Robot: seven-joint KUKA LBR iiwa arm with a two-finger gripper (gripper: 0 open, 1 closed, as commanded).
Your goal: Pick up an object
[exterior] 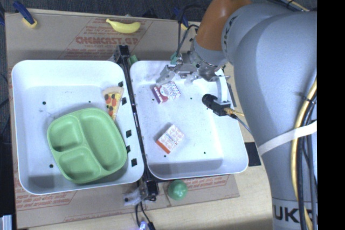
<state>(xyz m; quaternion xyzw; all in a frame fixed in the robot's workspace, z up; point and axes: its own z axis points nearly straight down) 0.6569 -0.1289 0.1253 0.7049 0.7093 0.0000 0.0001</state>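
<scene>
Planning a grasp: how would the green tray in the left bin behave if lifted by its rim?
The green tray looks like moulded plastic, so probably stiff and light. It is broad and shallow, so a rim grasp would likely let it tilt. Its smooth surface may be slippery.

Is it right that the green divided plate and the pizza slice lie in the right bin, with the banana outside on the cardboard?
No. The camera view shows the green divided plate and the pizza slice in the left bin; the banana does lie outside on the cardboard.
</scene>
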